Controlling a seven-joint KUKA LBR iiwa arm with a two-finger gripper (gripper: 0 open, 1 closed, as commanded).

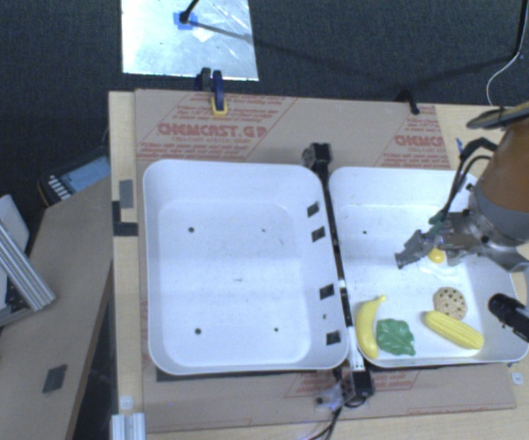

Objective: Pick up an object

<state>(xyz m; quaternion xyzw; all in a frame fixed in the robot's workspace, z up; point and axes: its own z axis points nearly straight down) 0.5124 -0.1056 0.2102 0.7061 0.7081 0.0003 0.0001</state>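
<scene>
Nearest edge of the right bin [402, 183]: a banana [368, 327] lies against the divider wall, a green leafy piece [396, 336] touching its right side. Just right of these, a corn cob [454, 330] lies slantwise, with a round cookie [447, 301] just behind it, close but apparently not touching.

Further in: the tool [417, 248] sits low over the bin floor, mid-bin, pointing left. Whether its fingers are apart or together, I cannot tell; they blur into one grey mass. A small yellow item [437, 256] shows just behind the tip, partly hidden by the wrist; not visibly gripped, identity unclear.

Left bin [236, 264]: bare floor, well apart from the action.

Risks, as judged:
- The tool tip lies ahead of the yellow item, not around it. A closing here would likely catch air or nudge the item aside.
- Small, low item on a slick floor: it may skid away under one-sided contact.
- The cookie lies flat and thin; fingers could scrape the floor without getting under it.
- Banana and green piece touch, so a grasp there may drag both or slip off the banana's curve.
- Banana hugs the wall: little room for a finger on that side.
</scene>
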